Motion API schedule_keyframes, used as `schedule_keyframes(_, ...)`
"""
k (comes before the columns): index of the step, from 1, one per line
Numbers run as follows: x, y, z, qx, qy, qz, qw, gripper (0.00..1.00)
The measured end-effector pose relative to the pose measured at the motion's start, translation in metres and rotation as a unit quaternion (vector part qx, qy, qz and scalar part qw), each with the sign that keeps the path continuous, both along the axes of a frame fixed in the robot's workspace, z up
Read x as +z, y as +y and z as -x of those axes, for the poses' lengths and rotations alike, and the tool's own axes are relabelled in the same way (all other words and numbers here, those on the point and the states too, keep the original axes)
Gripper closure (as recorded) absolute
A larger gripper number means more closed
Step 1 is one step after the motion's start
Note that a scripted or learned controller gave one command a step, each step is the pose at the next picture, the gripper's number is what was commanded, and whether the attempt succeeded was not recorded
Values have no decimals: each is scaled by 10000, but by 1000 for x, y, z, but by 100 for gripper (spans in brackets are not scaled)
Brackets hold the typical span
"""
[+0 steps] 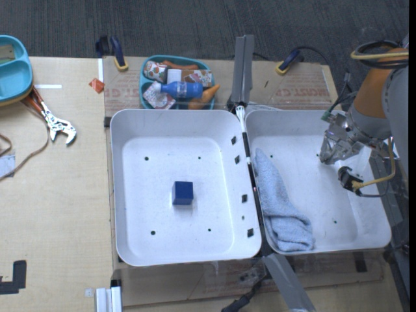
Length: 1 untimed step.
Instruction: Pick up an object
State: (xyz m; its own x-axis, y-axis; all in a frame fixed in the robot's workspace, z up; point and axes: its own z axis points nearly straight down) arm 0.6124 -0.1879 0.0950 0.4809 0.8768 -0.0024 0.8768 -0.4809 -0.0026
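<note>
A small blue cube [183, 193] rests near the middle of the left white bin [130, 239]. A pale blue towel [279, 203] lies crumpled along the left side of the right bin [364, 236]. My gripper [333, 149] hangs over the far right part of the right bin, well right of the towel and far from the cube. Nothing shows between its fingers.
Behind the left bin sits a teal tray [151, 70] holding several small items, including a blue bottle [182, 90]. A wrench [57, 126] and a teal dish [14, 70] lie on the wooden bench at left. A grey divider post [242, 70] stands between the bins.
</note>
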Motion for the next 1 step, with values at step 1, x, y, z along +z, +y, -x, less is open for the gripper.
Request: schedule_keyframes(1, 105, -25, 57, -311, -10, 3, 9995, 100)
